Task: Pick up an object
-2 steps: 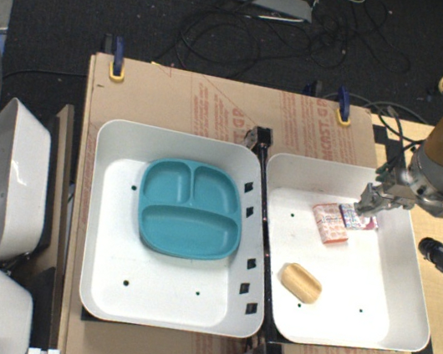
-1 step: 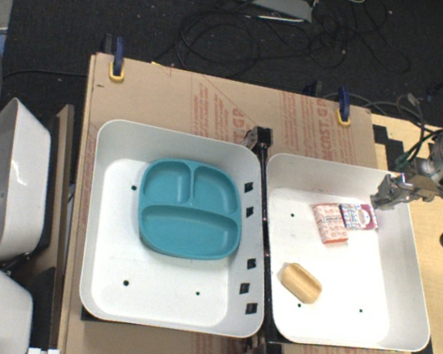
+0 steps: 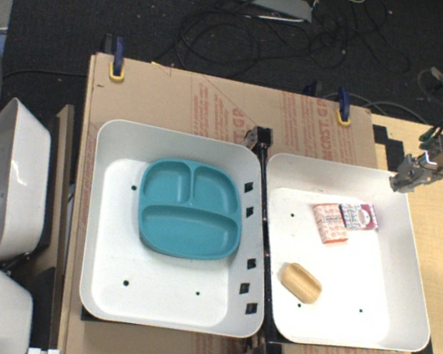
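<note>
White right bin (image 3: 408, 273) holds a tan bread roll (image 3: 301, 282) and small packet (image 3: 343, 219) — tool (image 3: 403, 180), spread unclear, hovers at its far corner — best descend squarely over one.

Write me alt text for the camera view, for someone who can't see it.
A gripper hangs over the upper right rim of the right bin, which holds a small packet and a tan bread roll. The left bin holds a teal divided plate. Both bins sit on a cardboard-covered bench.
</note>
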You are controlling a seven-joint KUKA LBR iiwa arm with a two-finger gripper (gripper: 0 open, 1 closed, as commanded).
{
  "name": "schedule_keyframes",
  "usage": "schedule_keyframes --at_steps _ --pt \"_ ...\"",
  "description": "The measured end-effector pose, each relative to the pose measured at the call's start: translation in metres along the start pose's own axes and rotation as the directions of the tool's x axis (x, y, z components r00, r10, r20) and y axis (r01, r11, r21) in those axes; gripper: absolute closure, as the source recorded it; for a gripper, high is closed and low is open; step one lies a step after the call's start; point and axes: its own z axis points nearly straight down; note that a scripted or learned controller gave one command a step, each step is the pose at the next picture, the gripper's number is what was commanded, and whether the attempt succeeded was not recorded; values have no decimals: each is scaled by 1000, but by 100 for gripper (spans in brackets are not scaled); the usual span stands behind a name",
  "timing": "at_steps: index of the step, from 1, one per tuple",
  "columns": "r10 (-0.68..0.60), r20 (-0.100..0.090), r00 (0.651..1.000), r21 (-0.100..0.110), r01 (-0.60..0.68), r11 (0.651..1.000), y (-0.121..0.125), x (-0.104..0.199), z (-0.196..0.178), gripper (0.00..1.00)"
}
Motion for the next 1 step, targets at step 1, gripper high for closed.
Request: schedule_keyframes --at_steps 1 --pt "-3 -5 1000 9 3 1000 -15 57 13 100"
